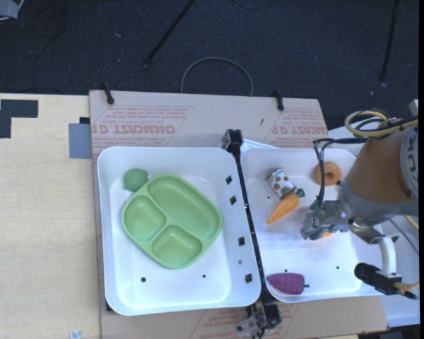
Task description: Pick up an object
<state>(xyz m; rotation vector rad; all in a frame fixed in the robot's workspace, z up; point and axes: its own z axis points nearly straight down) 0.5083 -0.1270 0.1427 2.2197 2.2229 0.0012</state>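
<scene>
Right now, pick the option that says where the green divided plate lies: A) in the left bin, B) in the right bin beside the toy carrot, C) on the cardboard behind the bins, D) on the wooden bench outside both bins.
A: the green divided plate lies flat inside the left bin, with a small green ball at its upper left, while the toy carrot lies in the right bin.

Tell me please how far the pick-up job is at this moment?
Done: the arm has reached into the right bin, and the pincer sits low beside the carrot. In hand: nothing visibly; whether it grips anything cannot be told. Left: grasping and lifting an object. The carrot, small printed carton, orange ring and purple fruit all lie in that bin.
</scene>
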